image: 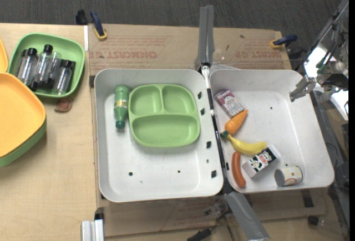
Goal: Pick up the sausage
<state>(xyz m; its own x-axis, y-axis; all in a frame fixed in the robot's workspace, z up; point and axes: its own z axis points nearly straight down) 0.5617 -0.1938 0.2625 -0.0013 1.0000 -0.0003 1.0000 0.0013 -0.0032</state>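
Your gripper (302, 89) sits at the right bin's (277, 87) upper right edge; you cannot tell from this view how it is set, and nothing shows in its grasp. The sausage (238, 169) lies well apart from it, down and to the left, near the bin's lower left corner. Just beside the sausage, on the gripper's side, is a small box (260, 162), touching a banana (247, 145) above it. A carrot (236, 121) and a pink carton (229, 102) lie nearer the gripper's level, to its left. A cup (289, 175) lies below the gripper. In the left bin (155, 179), farther off, you see a green tray (164, 114) and a bottle (121, 106).
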